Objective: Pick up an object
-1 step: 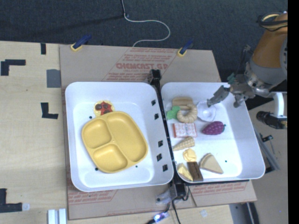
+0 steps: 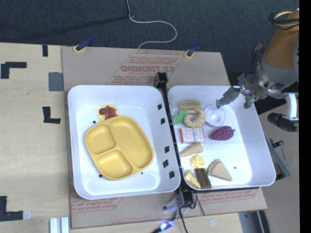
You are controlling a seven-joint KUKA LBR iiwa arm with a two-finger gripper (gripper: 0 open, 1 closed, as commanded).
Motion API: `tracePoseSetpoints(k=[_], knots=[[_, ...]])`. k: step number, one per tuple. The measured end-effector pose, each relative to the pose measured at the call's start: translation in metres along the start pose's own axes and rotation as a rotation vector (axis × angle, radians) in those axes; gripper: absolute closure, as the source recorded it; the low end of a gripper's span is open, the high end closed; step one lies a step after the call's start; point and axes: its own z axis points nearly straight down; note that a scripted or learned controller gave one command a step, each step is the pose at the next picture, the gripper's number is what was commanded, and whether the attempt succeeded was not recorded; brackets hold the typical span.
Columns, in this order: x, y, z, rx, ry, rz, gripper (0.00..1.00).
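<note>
My gripper [image 2: 227,100] hangs with nothing in it, fingers spread, just above the white cup [image 2: 214,116]; the grapes [image 2: 221,133] lie below that.

Dark carpet [image 2: 58,8]; white cable [image 2: 154,22]; wooden bench [image 2: 29,144]; cardboard sheet [image 2: 141,67].

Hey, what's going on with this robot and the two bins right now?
The arm's gripper hovers over the upper right corner of the right bin, holding nothing. That bin holds toy food, including purple grapes and a pretzel. The left bin has a yellow divided tray. No object is picked up yet.
</note>
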Motion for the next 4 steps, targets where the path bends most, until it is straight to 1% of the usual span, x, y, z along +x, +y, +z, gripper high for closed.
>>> tracePoseSetpoints(k=[1, 2, 3, 4], knots=[[0.0, 0.008, 0.059, 0.005, 0.001, -0.001, 0.0], [-0.008, 0.007, 0.109, 0.004, -0.001, 0.0, 0.0], [-0.007, 0.008, 0.131, 0.0, -0.002, -0.002, 0.0], [-0.006, 0.007, 0.12, 0.002, -0.001, -0.003, 1.0]])
